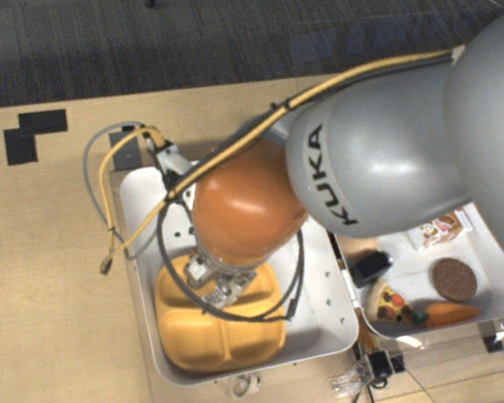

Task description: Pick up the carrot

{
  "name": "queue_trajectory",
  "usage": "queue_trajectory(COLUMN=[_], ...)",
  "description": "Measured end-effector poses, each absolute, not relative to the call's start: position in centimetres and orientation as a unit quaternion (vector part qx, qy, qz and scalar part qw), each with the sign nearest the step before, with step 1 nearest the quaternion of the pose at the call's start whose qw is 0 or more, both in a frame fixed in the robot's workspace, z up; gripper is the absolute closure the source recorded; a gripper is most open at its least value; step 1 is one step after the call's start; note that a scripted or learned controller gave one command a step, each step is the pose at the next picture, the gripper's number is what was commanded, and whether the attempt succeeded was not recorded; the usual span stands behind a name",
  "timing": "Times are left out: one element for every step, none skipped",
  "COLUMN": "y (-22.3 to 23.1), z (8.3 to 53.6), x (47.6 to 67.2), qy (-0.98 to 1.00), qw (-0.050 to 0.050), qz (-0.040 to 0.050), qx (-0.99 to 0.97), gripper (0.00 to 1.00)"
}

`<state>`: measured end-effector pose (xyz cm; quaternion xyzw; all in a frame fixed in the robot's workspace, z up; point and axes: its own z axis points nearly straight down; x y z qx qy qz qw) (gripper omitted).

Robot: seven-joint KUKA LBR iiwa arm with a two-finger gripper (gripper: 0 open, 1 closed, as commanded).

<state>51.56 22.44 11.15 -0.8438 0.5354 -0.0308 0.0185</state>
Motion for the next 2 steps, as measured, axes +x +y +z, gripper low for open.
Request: queue_trajectory(y=[22.7,23.1], z=[12.5,15.4], x=[52.0,48.9], qy=[0.537,0.613], qw=[0.026,0.005], qz=[-0.0338,-0.0005], qx=[-0.843,-0.790], gripper=[1.00,1.00])
